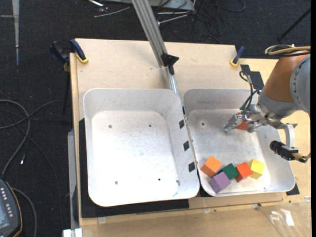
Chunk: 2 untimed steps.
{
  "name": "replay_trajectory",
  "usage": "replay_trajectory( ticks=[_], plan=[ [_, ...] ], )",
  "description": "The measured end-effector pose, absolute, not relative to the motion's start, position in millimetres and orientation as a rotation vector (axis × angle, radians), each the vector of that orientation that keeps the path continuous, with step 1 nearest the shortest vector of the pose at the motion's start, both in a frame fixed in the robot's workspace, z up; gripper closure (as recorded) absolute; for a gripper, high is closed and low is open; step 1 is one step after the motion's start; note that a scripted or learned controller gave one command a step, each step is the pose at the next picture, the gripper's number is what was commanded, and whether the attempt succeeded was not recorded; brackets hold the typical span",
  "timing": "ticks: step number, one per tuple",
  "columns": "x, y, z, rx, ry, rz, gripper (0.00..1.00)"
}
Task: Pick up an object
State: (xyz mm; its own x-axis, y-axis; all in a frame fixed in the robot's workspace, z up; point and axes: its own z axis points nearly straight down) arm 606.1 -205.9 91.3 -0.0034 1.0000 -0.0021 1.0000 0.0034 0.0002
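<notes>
Five small blocks are seen clustered at the near edge of the right bin (276, 181): a purple block (220, 181) nearest the camera, a green block (230, 172) just behind it, an orange block (213, 165) to their left, a red-orange block (244, 171) and a yellow block (256, 168) to their right. They are packed closely, several touching one another, and any of them may be taken as the object to be picked.

Farther back in the same bin, the gripper (240, 124) is held low over the bin floor, well apart from that cluster. A small red-orange piece (243, 124) is seen at its tip, seemingly between the fingers, so the gripper is judged to be closed on it, though contact cannot be confirmed for certain at this size. The grey fingers point toward the view's left.

The relation that matters is thus settled: if the grasp is real, the object lies at the fingertips and only a straight lift is called for; if it is not, the remaining blocks lie toward the camera from the gripper, and a pull back toward the near rim would be needed.

Beyond, the arm (289, 85) with its orange band reaches in from the right. The left bin (98, 102) lies beside it.
</notes>
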Motion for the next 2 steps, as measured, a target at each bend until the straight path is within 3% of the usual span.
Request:
replay_trajectory(
  ticks=[1, 2],
  plan=[
    [642.5, -182, 96, 2.212, 2.224, 0.004, 0.0],
    [641.1, -183, 106, 2.213, 2.225, 0.001, 1.0]
  ],
)
